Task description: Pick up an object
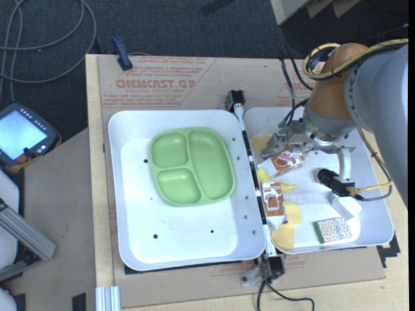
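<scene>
My gripper hangs low over the back left of the right bin, under the grey arm with its orange band. Directly below and in front of it lies an orange and white snack packet, which looks to be touching the gripper's tip. A second orange and white packet lies nearer the front beside the bin's left wall. Yellow pieces are scattered along that same wall. A small green patterned block rests at the front right.
The left bin holds a green divided plate in its back half. A blue clip lies on the cardboard behind the bins. A screen device sits off the bench to the left.
</scene>
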`<state>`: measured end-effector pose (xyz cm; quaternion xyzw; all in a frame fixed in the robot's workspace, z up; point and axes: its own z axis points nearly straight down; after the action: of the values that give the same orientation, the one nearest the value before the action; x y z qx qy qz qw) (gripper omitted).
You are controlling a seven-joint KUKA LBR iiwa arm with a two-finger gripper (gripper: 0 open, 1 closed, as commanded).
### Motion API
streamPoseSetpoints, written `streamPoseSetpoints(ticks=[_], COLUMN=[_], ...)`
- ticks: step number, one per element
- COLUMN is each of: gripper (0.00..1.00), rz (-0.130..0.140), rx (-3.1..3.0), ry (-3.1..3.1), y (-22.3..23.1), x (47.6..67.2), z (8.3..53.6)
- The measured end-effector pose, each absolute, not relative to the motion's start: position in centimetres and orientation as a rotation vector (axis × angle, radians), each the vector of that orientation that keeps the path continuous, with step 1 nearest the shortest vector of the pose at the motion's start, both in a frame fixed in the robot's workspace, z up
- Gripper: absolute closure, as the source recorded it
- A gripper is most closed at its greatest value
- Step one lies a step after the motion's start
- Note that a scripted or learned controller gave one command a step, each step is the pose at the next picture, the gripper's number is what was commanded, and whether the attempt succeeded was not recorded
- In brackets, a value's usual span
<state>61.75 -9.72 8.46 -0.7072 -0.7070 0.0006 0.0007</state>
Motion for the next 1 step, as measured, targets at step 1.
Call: streamPoseSetpoints(ticks=[1], gripper=[1.00], rz=[0.001], rx=[-2.222], ry=[-2.223], y=[-9.72], x=[61.83], z=[9.50])
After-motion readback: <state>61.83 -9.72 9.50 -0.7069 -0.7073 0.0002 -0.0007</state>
